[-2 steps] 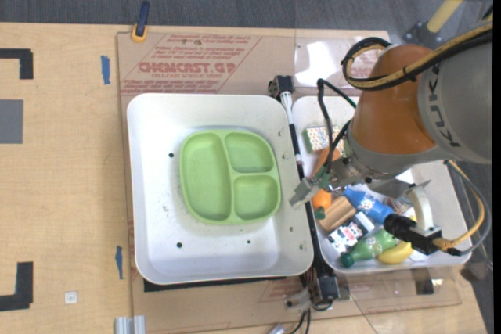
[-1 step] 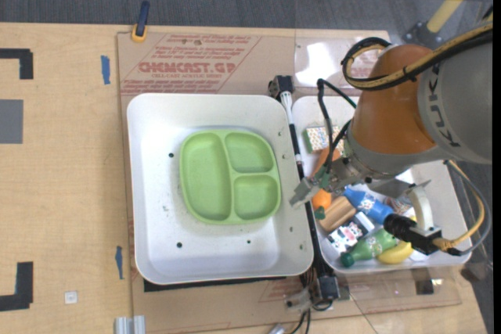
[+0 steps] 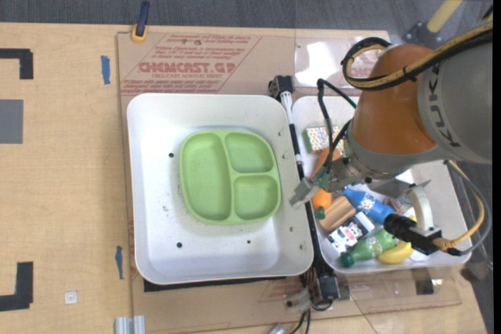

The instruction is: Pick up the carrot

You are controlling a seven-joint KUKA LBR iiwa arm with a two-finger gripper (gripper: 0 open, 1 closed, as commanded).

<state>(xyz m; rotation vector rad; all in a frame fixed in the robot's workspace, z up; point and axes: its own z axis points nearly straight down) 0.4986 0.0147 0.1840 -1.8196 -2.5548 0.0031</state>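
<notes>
The carrot [image 3: 321,201] is an orange piece at the left side of the right bin [image 3: 458,192]. Another orange bit of it [image 3: 324,161] pokes out above the gripper body, and its middle is hidden. My gripper [image 3: 311,188] hangs low right over the carrot, close to the wall between the two bins. The arm's orange band [image 3: 391,109] covers much of the right bin's upper half.
Toys crowd the right bin: a wooden block [image 3: 337,211], a blue bottle [image 3: 369,206], a black-and-white piece [image 3: 349,232], a green item [image 3: 365,249], a yellow banana [image 3: 396,253] and a patterned box [image 3: 317,137]. A green divided plate [image 3: 231,176] lies in the left bin [image 3: 149,192].
</notes>
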